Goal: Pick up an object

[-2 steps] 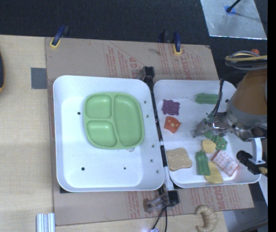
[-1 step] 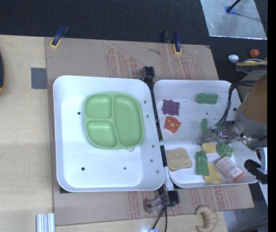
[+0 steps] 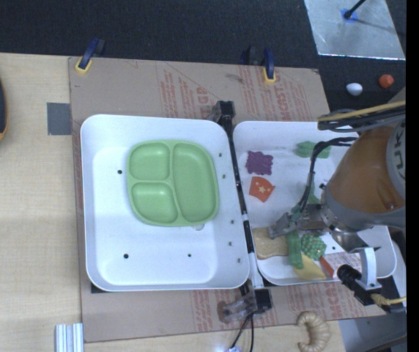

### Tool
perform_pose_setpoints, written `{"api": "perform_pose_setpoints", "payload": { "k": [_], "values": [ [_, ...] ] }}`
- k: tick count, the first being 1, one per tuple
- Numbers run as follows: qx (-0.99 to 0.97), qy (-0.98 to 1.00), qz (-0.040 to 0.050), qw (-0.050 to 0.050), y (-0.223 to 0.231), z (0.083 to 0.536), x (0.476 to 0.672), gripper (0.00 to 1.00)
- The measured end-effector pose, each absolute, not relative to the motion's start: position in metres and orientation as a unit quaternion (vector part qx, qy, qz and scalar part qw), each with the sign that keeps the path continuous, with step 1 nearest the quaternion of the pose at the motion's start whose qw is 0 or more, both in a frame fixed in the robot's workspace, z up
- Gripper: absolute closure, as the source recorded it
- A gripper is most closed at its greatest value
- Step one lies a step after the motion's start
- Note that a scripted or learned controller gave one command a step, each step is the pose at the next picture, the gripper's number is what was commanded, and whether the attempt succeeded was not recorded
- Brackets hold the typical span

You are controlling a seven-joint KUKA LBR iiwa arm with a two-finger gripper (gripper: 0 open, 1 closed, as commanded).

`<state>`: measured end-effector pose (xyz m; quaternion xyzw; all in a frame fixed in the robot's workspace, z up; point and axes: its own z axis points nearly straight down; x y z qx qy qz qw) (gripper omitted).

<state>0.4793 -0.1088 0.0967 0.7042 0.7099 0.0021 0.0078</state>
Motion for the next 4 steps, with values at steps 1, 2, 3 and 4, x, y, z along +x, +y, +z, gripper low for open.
{"api": "perform_pose_setpoints", "payload": {
  "k": [1, 2, 3, 4],
  "values": [
    [0.705, 0.709, 0.0034, 0.004, -0.125, 0.096, 0.48, 0.0],
    [0.705, 0.71, 0.0022, 0.007, -0.128, 0.108, 0.481, 1.0],
    [0.705, 0.709, 0.0021, 0.007, -0.128, 0.107, 0.481, 0.0],
    [0.705, 0.71, -0.0004, -0.001, -0.118, 0.093, 0.509, 0.0]
  ]
}}
